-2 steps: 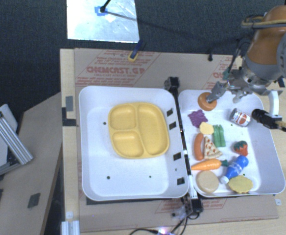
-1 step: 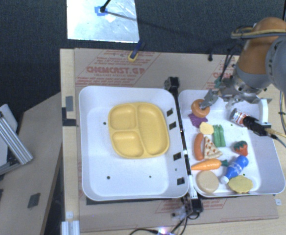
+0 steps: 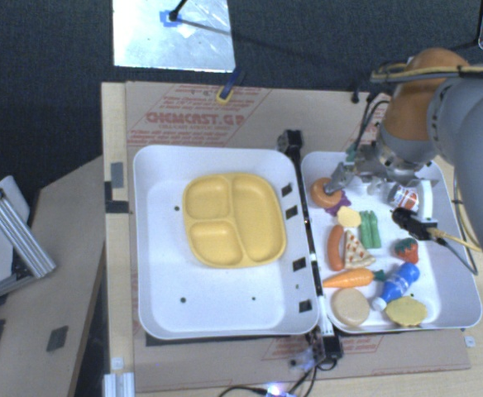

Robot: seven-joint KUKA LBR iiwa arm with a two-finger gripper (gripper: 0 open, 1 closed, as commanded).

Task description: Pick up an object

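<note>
evidently the orange toy [image 3: 324, 192], small, light, stiff and probably slick, lay at the right bin's [image 3: 473, 304] upper left, best pinched across its middle. the gripper [image 3: 338, 182] hovered just beside it; whether its claw was spread could not be told.

Both white bins [image 3: 155, 246] look like smooth, faintly glossy moulded plastic, and the yellow divided tray [image 3: 231, 219] has a softer satin sheen. The toy carrot [image 3: 348, 279] and blue bottle [image 3: 399, 281] seem shiny plastic. The bench board [image 3: 193, 114] looks matt, like printed cardboard; the silver sheet [image 3: 174, 23] behind gleams like crinkled foil
</note>
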